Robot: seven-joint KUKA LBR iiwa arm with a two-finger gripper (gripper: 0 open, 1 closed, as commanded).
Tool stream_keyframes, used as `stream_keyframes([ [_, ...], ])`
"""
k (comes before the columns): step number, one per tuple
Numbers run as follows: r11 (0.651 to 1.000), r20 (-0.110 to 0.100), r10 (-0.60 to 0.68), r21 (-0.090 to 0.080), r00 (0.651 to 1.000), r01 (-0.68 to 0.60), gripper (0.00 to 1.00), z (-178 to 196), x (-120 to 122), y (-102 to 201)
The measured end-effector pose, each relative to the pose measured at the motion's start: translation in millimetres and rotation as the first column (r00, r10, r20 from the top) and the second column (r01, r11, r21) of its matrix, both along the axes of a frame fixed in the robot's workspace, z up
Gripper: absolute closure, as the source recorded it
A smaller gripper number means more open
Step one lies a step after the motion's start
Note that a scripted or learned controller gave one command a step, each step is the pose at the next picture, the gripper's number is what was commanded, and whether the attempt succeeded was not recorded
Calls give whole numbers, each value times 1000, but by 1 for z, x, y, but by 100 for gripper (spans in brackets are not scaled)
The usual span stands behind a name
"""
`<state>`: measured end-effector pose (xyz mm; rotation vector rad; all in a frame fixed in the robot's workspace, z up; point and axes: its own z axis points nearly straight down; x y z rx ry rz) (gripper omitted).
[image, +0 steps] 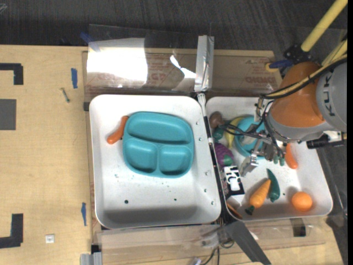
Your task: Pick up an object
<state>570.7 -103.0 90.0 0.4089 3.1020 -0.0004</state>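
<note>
From my remote seat I look down at a slant on a tan wooden bench (38, 164) carrying two shallow white bins side by side.

The left bin (110, 203) holds a teal divided tray (157, 143), with one wide compartment toward twelve o'clock and two smaller ones toward six o'clock. Touching the tray's edge at about ten o'clock lies a small orange carrot-like piece (116, 132), tilted.

The right bin (317, 173) is crowded. The grey arm (298, 101), with its orange band, comes in from three o'clock and hangs over the bin's upper half. Its pincer (255, 160) points down toward the middle of the bin; the metal fingers are tangled visually with cables and toys, so I cannot tell how far apart they stand or whether anything sits between them.

Around the pincer: a teal bowl-shaped item (242, 134) just at its eleven o'clock, partly under the wrist; a brown rounded piece (215, 117) farther toward eleven o'clock near the bin's corner; a purple piece (223, 154) at nine o'clock against the dividing wall; a black-and-white block (234, 180) at seven o'clock. At six o'clock lies a toy carrot (258, 194), tilted, beside a dark green pepper-like piece (273, 184). An orange ball (301, 201) sits at about four o'clock near the bin's lower corner, apart from the others. A small orange-red piece (290, 157) lies at three o'clock of the pincer.
</note>
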Motion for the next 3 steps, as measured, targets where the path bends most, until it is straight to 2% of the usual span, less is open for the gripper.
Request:
stream_keyframes([
  [1, 983, 7, 184, -5, 983, -184, 0, 0, -51, 1],
  [2, 996, -6, 95, 1, 995, -95, 0, 31, 33, -18],
  [3, 993, 1, 118, -2, 993, -118, 0, 0, 22, 11],
])
